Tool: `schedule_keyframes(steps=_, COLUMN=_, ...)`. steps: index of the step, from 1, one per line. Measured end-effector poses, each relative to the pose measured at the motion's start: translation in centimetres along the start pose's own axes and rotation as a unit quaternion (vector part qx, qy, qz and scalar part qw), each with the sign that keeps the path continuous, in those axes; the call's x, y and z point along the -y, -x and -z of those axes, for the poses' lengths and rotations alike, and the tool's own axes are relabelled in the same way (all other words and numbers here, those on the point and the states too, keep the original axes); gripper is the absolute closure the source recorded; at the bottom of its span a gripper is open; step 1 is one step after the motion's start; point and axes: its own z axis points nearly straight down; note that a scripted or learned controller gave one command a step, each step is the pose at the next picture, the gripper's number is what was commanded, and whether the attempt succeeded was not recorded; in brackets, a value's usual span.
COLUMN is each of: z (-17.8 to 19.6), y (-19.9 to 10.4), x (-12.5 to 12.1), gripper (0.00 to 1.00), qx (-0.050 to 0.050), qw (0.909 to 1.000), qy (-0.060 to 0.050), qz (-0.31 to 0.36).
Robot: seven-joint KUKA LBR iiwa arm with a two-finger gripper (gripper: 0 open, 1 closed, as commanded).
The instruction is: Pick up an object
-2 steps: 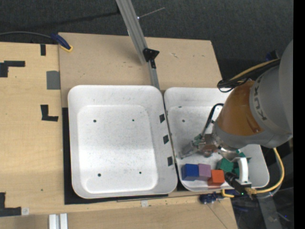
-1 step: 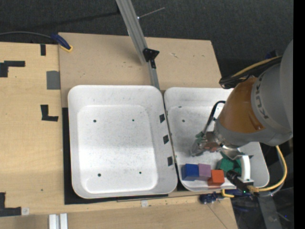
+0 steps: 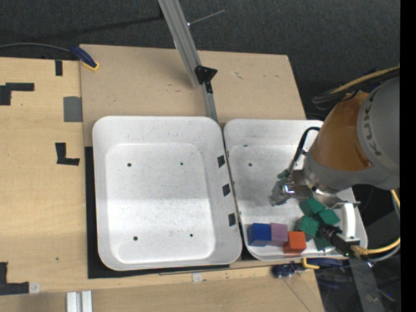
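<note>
The gripper (image 3: 285, 192) hangs over the middle of the right bin (image 3: 260, 138), and whether its fingers are wide or narrow cannot be told, since they are small and blurred against the white floor; nothing shows between them. The candidates lie along that bin's near edge: a blue block (image 3: 260, 233), a lilac block (image 3: 279, 233) touching it, an orange block (image 3: 296, 241) just beside, and green pieces (image 3: 317, 214) toward the near right corner, partly under the wrist. The left bin (image 3: 104, 135) needs no attention. To do this step well, I would aim for the blue block, whose left side stands free, line the fingers across its free faces, and descend squarely so the lilac neighbour is not wedged in.
</note>
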Motion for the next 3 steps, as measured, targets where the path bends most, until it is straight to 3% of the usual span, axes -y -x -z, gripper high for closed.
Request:
schedule_keyframes(steps=2, z=12.2, y=-0.2, x=0.4, gripper=1.00, qx=0.000, qw=1.0000, qy=0.002, qz=0.000)
schedule_keyframes(steps=3, z=10.7, y=-4.4, x=-1.7, gripper=1.00, qx=0.000, qw=1.0000, qy=-0.002, qz=0.002)
